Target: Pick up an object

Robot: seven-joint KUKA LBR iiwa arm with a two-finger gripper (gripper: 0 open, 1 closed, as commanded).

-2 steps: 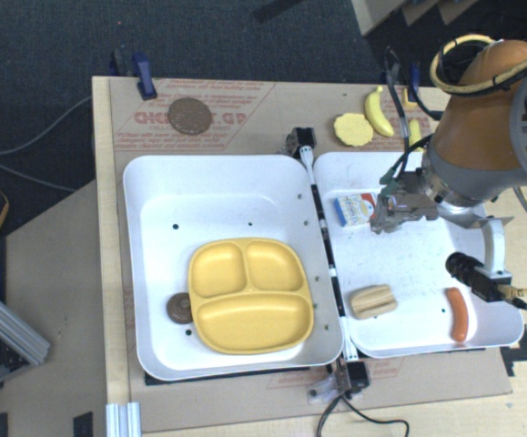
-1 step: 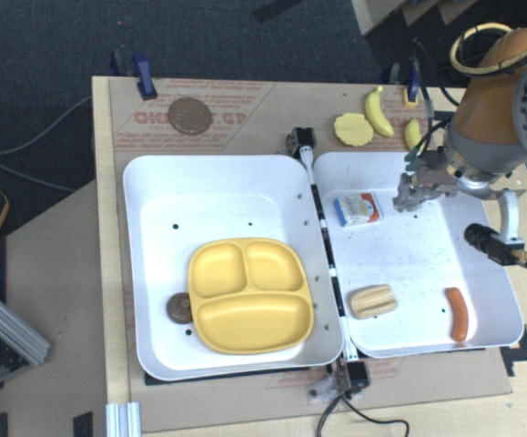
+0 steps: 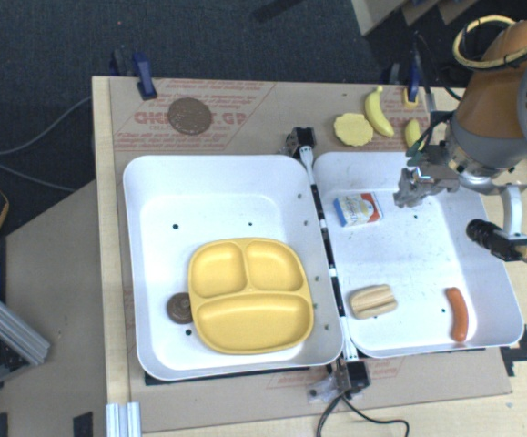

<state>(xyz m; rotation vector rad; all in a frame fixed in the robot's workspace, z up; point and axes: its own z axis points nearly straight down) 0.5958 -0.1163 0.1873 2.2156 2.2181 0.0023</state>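
– What were the bins made of?
– Smooth white plastic, slightly glossy. The yellow divided plate looked matt plastic too.
– And the bench?
– Matt, printed cardboard-like board. The gripper looked dull grey metal.

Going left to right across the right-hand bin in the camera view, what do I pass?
Blue and white small carton → tan bread roll → the tool hovering at the bin's far side → orange-red sausage near the right wall of the white right-hand bin.

A lab: clamped test bench, toy food, trailing cables.
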